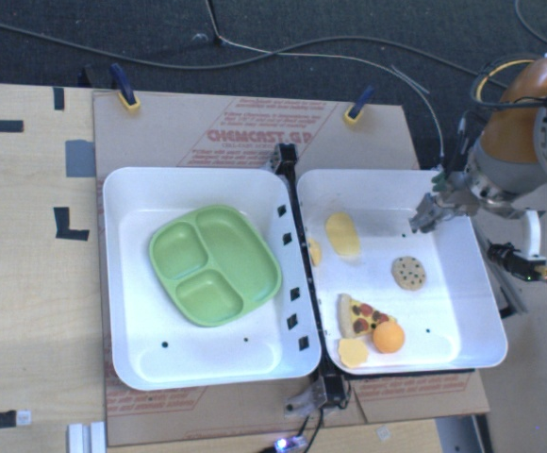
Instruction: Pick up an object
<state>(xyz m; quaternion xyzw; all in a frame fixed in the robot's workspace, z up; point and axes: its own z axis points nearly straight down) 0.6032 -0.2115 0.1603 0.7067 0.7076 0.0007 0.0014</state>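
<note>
Near edge of the right bin [481, 347]: an orange ball [389, 337] touching a pizza slice [356, 315], with a pale yellow wedge [354, 352] just beside both at the bin's near wall; the three are bunched together, so a clean pinch on any one would likely be awkward. Mid bin: a round speckled cookie [408, 273], lying flat and apart from the rest, probably the easiest candidate for the pick. Farther and left: a yellow oblong piece [342, 234], with a small yellow scrap [314, 252] near the divider between the bins. Left bin [123, 281]: a green divided tray [215, 263], lying flat, set at a slant, nothing in its compartments. Far right corner of the right bin: the gripper [427, 216], hanging over the bin's far right rim, well apart from every object and holding nothing; whether the jaws are spread or pressed together cannot be told. Beyond: the cardboard sheet [255, 130] under the bins, pinned to the tabletop [28, 253] by two clamps.
</note>
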